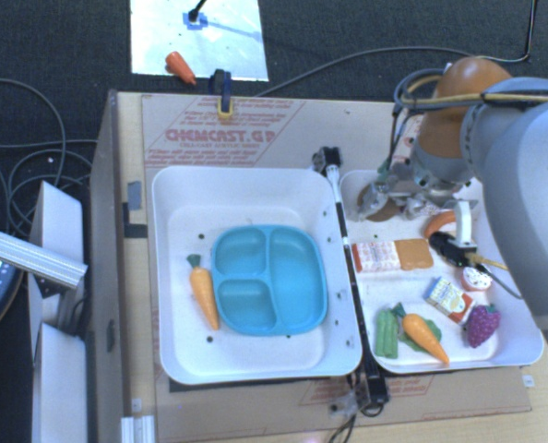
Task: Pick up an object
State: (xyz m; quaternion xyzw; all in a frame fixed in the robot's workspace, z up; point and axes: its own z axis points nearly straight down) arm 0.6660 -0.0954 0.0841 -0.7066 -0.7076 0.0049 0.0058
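Hovering: gripper [389,201] over brown piece [381,211], right bin [523,340] | grip state: cannot tell | likely light, stiff; pinch across middle.

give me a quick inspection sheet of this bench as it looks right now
surface: cardboard-topped bench bearing two shallow white bins, left bin, right bin
job's things: left bin holds a blue divided plastic tray and a toy carrot; right bin holds another orange toy carrot, purple toy grapes, a tan cracker-like block
clutter: small toy food pieces in right bin, too small to tell
grippers: gripper low over right bin's far corner
cables: black cables on dark floor
surroundings: white sheet beyond the bench
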